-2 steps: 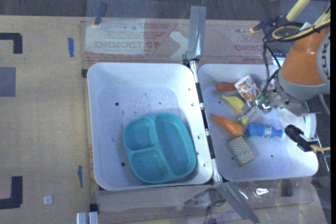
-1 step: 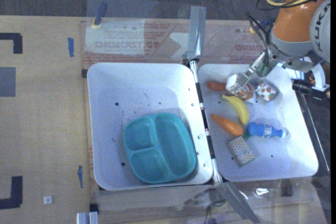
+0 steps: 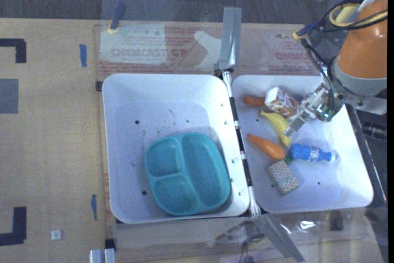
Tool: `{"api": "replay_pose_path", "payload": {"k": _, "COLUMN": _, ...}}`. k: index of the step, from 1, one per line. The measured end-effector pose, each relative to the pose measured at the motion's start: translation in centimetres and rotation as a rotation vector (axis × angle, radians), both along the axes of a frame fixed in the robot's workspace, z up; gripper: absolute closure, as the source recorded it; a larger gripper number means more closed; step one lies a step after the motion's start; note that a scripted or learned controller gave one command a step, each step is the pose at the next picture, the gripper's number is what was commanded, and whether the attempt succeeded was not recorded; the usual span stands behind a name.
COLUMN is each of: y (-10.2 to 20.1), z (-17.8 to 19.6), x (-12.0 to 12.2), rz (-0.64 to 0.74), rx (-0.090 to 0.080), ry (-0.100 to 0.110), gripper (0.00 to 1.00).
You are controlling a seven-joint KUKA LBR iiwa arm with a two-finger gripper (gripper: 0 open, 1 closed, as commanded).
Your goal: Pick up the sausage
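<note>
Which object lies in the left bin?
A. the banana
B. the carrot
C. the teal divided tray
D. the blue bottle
C. The teal divided tray rests on the floor of the left bin, while the blue bottle, the banana and the carrot all lie in the right bin.

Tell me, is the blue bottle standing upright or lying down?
Lying down. The bottle rests on its side on the right bin floor, its long axis running left to right, beside the carrot.

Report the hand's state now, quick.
Hand: cannot be told whether open or closed; it hangs low in the right bin, over the banana.
</note>
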State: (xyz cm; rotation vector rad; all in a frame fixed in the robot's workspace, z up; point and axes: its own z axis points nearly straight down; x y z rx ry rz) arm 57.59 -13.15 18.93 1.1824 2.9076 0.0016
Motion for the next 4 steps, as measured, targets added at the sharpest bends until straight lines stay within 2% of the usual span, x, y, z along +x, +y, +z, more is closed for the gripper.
{"api": "replay_pose_path", "payload": {"k": 1, "y": -0.2, "z": 1.1, "x": 0.1, "rz": -0.005, "rx": -0.001, "ry": -0.007, "gripper": 1.0}}
{"api": "replay_pose_path", "payload": {"k": 2, "y": 4.3, "z": -0.4, "x": -6.2, "rz": 0.135, "rx": 0.001, "ry": 0.002, "gripper": 1.0}}
{"api": "replay_pose_path", "payload": {"k": 3, "y": 4.2, "z": 4.4, "x": -8.0, "rz": -0.067, "rx": -0.001, "ry": -0.003, "gripper": 1.0}}
{"api": "replay_pose_path", "payload": {"k": 4, "y": 2.3, "z": 2.1, "x": -9.6, "rz": -0.293, "rx": 0.001, "ry": 0.004, "gripper": 1.0}}
